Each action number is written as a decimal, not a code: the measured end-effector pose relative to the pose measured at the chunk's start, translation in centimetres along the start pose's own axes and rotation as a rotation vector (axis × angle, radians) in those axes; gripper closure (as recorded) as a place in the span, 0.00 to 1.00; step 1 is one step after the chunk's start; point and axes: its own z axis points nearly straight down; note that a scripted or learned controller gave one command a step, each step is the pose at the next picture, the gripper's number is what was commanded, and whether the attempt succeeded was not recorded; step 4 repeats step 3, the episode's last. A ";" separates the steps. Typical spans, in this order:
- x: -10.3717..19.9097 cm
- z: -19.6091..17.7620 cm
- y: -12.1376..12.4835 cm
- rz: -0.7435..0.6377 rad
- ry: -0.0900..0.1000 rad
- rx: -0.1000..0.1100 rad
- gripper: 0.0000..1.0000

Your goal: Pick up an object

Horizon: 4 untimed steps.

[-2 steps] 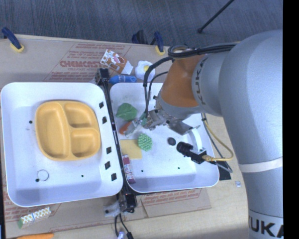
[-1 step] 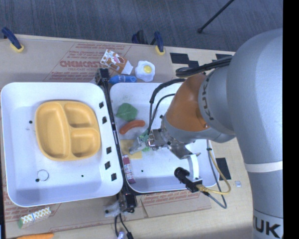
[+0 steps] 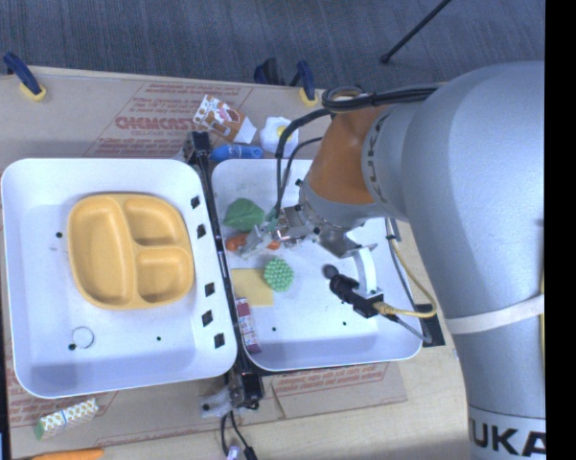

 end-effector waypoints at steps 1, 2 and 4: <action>-0.6 0.0 4.2 0.224 -0.001 0.000 0.00; -0.5 -1.0 4.2 0.218 0.000 0.002 1.00; -0.2 -12.9 7.3 -0.052 -0.002 -0.002 1.00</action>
